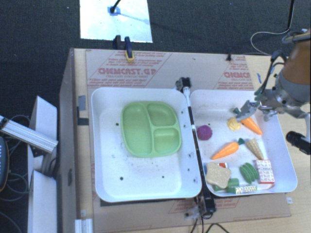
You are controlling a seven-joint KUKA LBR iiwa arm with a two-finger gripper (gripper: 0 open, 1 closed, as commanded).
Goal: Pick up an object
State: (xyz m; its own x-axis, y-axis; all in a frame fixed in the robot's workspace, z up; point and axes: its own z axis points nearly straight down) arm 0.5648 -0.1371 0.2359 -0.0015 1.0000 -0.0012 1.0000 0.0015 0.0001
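My gripper (255,109) hangs over the far part of the right bin (287,178), open, with nothing visibly between its fingers. Just below it lie a small orange carrot (251,125) and a yellow piece (234,124). Further toward the front of the same bin are a larger carrot (226,150), a tan cone (254,148), a purple ball (204,132), a slice of toast (218,174), a green pod (249,172) and a red-and-white box (264,171).
The left bin (104,130) holds a green divided plate (150,129). A black clamp bar (190,125) runs along the seam between the two bins. Cables trail around the arm at the upper right.
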